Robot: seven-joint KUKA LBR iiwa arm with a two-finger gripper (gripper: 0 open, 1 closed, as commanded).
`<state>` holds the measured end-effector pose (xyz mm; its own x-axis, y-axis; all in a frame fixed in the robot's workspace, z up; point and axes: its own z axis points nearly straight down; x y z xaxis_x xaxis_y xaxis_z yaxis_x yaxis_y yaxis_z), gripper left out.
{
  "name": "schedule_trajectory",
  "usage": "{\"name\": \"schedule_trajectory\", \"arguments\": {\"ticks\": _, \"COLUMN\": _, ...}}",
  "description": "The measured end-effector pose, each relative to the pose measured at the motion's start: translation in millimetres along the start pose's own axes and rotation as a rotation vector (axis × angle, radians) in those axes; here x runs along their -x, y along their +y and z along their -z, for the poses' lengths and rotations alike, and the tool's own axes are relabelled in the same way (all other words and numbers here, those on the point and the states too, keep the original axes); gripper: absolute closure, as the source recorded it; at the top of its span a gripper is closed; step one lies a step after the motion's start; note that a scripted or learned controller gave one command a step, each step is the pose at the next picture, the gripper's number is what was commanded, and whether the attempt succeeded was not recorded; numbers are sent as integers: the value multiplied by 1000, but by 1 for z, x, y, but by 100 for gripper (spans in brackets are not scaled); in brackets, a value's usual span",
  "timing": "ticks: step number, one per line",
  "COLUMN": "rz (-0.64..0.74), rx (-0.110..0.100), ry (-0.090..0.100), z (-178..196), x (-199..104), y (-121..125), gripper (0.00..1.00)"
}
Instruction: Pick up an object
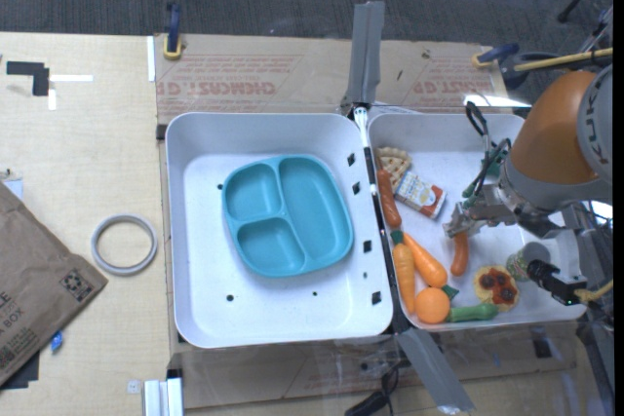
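My gripper [470,221] hangs low over the middle of the right bin [441,139], under the orange-banded wrist. Just below it lies a small red sausage [459,256]. A red and white packet [421,194] lies to its left. Along the bin's left wall a long red hot dog [388,200] rests below a tan biscuit piece [393,159]. Two carrots [426,258] [403,274], an orange [432,305], a green vegetable [474,312] and a small pizza [497,284] crowd the front. Nothing shows held in the gripper.
The left bin [195,239] holds a blue divided plate [288,214]. On the bench to the left lie a grey tape roll [124,243] and a cardboard box [34,283]. A blue clamp [174,42] stands on the back cardboard edge.
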<state>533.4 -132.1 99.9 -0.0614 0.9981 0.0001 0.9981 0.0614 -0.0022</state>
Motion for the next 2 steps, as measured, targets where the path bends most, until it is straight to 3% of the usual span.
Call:
{"name": "schedule_trajectory", "arguments": {"ticks": 1, "rz": -171, "rx": 0, "ry": 0, "z": -9, "x": 37, "y": -14, "gripper": 100}}
{"name": "schedule_trajectory", "arguments": {"ticks": 2, "rz": -45, "rx": 1, "ry": -1, "z": 99, "x": 6, "y": -32, "gripper": 100}}
